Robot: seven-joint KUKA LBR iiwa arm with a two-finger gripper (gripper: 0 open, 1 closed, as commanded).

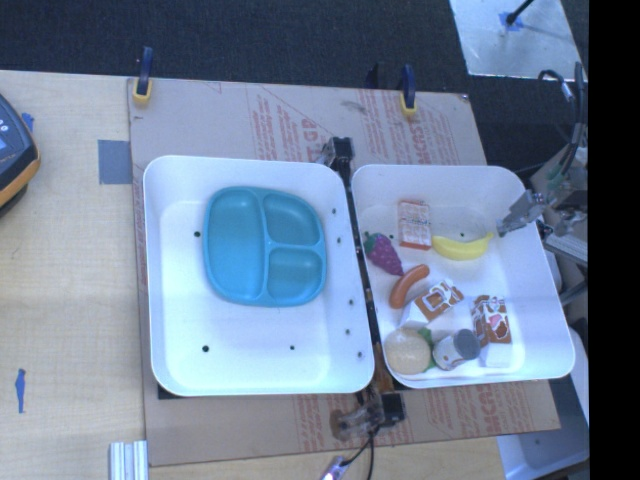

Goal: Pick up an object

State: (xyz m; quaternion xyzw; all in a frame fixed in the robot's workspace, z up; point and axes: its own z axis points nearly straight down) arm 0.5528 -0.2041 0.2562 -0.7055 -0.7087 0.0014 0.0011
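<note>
Gripper sits at the right bin's 3 o'clock rim, just right of the banana; cannot tell from this angle if the claw is released or clenched, too small and partly cut off at the frame side. Nothing visible in it, so pick not yet made. Right bin holds all candidates: red carton at 12 o'clock, banana just right of it, purple eggplant at 9 o'clock, sausage near centre, small box touching it on the lower right, bun at 7 o'clock, grey can beside the bun, brown-white carton at 5 o'clock. Left bin has 1 blue tray with 3 compartments, nothing else. Best target, in my judgement: banana, nearest the gripper and with clear space at its 6 o'clock. Come straight down over its middle, jaws across the short width, not along the curve, or it will likely roll out. Avoid the 5–7 o'clock cluster: bun, can and carton are packed tight, fingers would probably jam between them. Keep clear of the bin wall at 3 o'clock on descent.
</note>
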